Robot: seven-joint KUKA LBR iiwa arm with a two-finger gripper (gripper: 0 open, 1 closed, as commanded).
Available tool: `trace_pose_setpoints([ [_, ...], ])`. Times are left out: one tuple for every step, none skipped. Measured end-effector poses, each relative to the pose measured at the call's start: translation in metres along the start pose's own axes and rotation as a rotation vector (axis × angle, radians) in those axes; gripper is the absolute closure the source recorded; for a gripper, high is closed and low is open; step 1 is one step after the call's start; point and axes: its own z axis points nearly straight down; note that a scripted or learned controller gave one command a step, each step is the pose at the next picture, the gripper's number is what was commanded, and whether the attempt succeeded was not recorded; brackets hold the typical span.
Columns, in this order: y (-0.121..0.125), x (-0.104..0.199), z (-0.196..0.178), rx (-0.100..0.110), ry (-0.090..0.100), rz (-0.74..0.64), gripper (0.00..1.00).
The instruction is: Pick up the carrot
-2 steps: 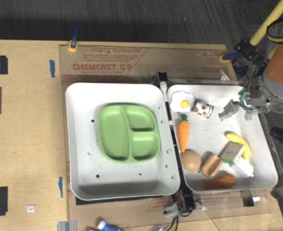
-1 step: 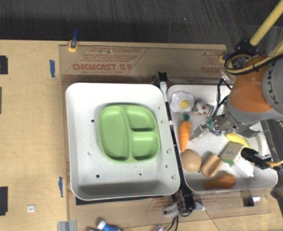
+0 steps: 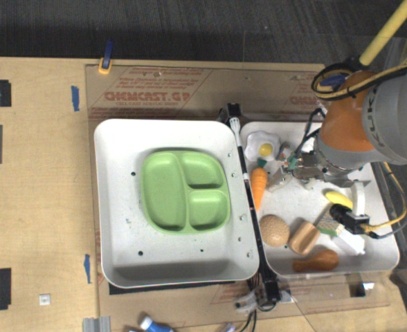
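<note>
Jaws hover beside carrot against bin's left wall.

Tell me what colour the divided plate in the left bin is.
Light green; the divided plate shows clearly in the camera view.

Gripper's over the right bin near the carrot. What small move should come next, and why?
Probably a short shift toward the left wall of the right white bin, then down. The gripper sits just beside the small orange carrot, which lies lengthwise against that wall with nothing around it. Centring over the carrot first seems wise, since the fried-egg toy lies close above it.
</note>
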Motion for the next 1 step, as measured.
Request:
trace_pose_setpoints([
  [0.0564, 0.0517, -0.0977, 0.005, 0.005, 0.271, 0.00],
])
